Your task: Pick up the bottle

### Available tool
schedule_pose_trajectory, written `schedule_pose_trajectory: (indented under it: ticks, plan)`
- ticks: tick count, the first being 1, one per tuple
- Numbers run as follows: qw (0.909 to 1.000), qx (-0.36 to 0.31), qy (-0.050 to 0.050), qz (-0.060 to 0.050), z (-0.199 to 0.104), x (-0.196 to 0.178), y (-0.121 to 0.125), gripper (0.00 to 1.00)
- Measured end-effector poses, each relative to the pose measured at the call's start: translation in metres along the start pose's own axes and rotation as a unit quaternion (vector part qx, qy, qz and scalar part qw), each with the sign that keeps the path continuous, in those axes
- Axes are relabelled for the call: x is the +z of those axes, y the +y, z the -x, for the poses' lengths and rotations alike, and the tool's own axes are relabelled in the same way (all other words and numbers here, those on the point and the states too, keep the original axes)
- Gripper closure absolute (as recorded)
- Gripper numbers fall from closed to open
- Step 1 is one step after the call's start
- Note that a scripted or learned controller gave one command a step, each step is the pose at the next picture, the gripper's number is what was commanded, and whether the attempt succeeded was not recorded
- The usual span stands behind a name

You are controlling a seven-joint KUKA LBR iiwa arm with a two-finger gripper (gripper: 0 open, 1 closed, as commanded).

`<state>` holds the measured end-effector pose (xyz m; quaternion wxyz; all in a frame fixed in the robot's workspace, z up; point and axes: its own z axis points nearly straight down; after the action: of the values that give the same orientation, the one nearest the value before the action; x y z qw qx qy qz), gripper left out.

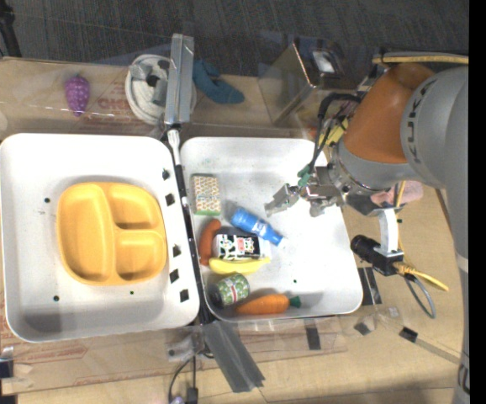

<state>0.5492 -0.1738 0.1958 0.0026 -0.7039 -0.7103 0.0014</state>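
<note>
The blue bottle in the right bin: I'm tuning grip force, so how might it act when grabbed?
The blue bottle lies on its side, so it may roll if nudged. It looks like smooth plastic, so probably light and somewhat slippery. It seems to touch the black-and-white carton, which could shift as well. The gripper hangs to its right.

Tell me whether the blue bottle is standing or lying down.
Lying down: the blue bottle rests lengthwise on the right bin floor, beside the banana.
</note>
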Motion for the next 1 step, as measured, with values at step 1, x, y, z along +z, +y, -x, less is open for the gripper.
schedule_pose_trajectory:
  ticks: [1]
  plan:
    - [0.9989, -0.044, -0.005, 0.017, -0.0001, 0.0788, 0.0348, 0.0]
